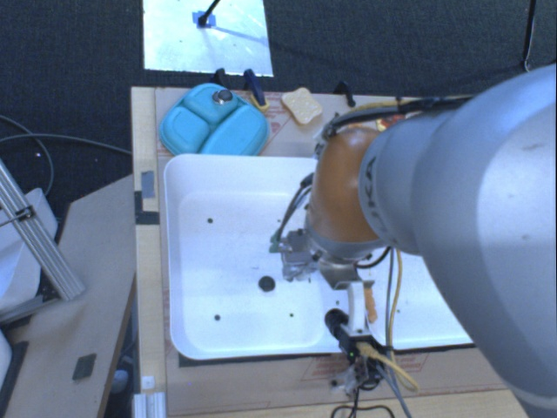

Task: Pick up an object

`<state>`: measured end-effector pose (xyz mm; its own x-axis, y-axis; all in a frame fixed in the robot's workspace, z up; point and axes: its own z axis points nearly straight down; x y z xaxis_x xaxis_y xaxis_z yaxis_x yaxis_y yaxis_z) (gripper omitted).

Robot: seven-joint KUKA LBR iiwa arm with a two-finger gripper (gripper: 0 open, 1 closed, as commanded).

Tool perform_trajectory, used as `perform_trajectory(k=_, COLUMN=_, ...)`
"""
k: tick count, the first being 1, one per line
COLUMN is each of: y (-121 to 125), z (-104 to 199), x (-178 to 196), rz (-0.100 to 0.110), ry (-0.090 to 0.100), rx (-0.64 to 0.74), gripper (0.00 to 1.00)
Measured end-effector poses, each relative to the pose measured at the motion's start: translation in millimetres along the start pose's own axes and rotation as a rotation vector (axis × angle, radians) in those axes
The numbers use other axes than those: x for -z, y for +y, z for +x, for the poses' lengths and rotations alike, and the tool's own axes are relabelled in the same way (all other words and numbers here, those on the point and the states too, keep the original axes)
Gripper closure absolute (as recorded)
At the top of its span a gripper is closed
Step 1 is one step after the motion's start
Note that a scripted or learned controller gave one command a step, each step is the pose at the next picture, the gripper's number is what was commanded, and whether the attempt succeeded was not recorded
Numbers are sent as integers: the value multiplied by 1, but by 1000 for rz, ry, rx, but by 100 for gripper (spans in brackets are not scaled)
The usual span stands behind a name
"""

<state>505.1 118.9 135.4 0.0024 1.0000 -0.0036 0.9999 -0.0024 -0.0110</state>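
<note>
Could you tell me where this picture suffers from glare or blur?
Camera view: the pale sheet above the bench is washed out by glare; the arm, close to the lens, looks soft and hides much of the white bin; the blue tray is sharp.

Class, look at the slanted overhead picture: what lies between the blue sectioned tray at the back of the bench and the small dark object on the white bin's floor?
In the camera view, between the blue tray and the small dark object lie the white bin's rim and bare white floor with one tiny dark dot.

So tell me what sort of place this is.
Probably a robotics lab's grasping test bench. A grey arm with an orange band reaches over a shallow white bin, loose cables trail at the front, and a blue tray sits behind.
</note>
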Motion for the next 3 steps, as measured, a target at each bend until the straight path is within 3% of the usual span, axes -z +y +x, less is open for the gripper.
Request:
perform_trajectory(k=1, y=-4, z=11, x=-54, rz=-10, ry=3, rx=2, gripper=100)
perform_trajectory(k=2, y=-18, z=40, x=169, rz=-30, ry=12, rx=11, gripper=100)
perform_trajectory(k=3, y=-21, z=88, x=85, rz=-6, ry=4, rx=10, gripper=100)
